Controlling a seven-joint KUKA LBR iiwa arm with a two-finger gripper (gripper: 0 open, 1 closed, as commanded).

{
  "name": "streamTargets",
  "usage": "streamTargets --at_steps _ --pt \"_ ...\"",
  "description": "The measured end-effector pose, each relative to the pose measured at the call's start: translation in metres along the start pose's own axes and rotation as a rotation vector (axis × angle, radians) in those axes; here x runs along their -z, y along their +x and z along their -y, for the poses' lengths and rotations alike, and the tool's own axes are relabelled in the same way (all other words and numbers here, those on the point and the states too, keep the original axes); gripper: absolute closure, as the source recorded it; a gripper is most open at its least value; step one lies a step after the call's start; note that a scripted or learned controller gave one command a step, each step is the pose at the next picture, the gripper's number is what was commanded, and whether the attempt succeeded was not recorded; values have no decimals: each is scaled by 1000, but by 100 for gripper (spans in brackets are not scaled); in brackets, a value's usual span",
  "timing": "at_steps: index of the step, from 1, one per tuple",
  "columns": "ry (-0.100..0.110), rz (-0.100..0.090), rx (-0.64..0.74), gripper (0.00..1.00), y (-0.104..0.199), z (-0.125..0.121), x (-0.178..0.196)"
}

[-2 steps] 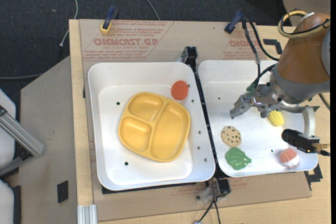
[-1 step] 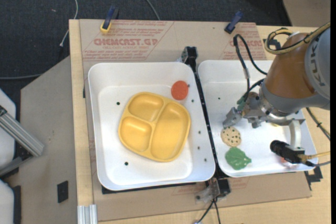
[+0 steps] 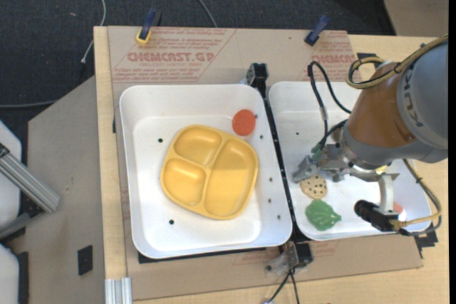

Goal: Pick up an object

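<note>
A yellow divided plate [image 3: 209, 171] lay in the left bin [image 3: 135, 117], an orange ball [image 3: 244, 122] just beside its upper right corner. Behind the bins, the board [image 3: 178, 53] carried red lettering reading "CHEMCAST GP", repeated in rows, with blue clamps [image 3: 148, 25] at its far edge. In the right bin [image 3: 292, 100], the gripper [image 3: 311, 169] hung low over a speckled cookie [image 3: 313, 187], touching or just above it; how wide its fingers stood could not be told. A green toy [image 3: 323, 214] sat just in front of the cookie. The arm [image 3: 388, 114] reached in from the right.
</note>
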State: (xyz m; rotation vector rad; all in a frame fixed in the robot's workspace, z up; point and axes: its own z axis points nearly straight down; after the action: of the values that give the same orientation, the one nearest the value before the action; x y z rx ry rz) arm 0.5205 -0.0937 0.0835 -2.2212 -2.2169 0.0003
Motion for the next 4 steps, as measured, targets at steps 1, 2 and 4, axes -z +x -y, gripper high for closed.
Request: streamTargets --at_steps 1,2,4 --pt "-4 0 1 100 0 -1 13" --pt "-7 3 2 100 -4 -1 57" --pt "-9 3 3 100 3 -5 160"
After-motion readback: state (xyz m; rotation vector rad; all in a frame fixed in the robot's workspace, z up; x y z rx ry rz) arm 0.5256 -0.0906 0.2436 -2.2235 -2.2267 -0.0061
